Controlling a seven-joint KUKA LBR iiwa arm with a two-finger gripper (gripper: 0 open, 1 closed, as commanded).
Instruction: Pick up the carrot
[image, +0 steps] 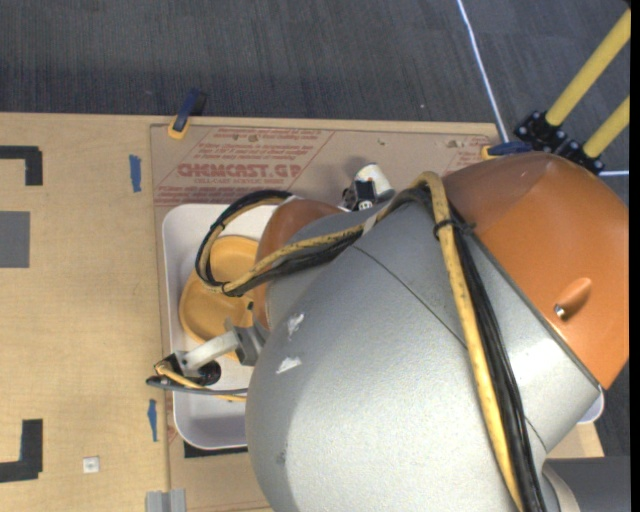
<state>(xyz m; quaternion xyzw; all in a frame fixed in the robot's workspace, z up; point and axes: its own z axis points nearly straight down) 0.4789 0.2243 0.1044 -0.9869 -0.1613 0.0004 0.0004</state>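
**Arm** (400, 380): the grey bulk reaches in from your right and covers most of the view, including nearly all of the left bin.
**Desk** (80, 300): pale wood, with a red-printed cardboard sheet (250, 160) lying under the bins.
**Left bin** (210, 420): white and shallow. Only its left wall and near corner are open to you.
**Orange band** (200, 310): the wrist sits low over this bin, close to its left wall.
**Tape** (135, 172): a short blue strip on the desk, just left of the sheet.
**Hand**: hidden beneath the wrist, so you cannot tell whether it is open, closed or gripping anything.
**Carrot**: you cannot tell its look, its place, or how it lies relative to the hand, because the arm hides the bin floor.
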